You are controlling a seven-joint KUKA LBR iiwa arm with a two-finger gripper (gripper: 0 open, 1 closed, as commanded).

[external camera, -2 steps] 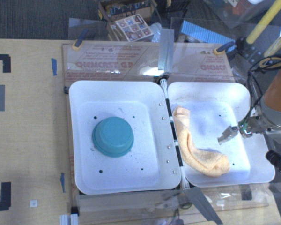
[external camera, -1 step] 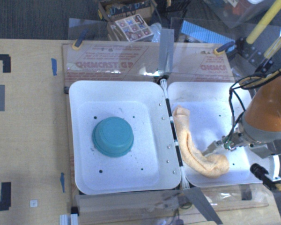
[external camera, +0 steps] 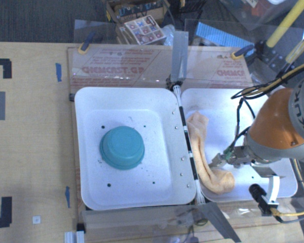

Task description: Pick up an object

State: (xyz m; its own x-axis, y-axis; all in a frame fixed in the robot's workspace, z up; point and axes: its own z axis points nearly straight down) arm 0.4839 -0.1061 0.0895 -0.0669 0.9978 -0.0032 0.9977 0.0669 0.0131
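Tool (external camera: 219, 161) just right of tan cloth (external camera: 206, 158) in right bin (external camera: 289, 186); grip can't tell.

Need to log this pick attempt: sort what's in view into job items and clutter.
Job items: teal bowl in left bin; tan cloth in right bin; gripper beside the cloth.

Clutter: printed box, blue tape.

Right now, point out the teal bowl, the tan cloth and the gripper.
teal bowl (external camera: 122, 147), camera view, on its upturned base.
tan cloth (external camera: 205, 158), camera view, mid-length of the strip.
gripper (external camera: 221, 159), camera view, at its fingertips.
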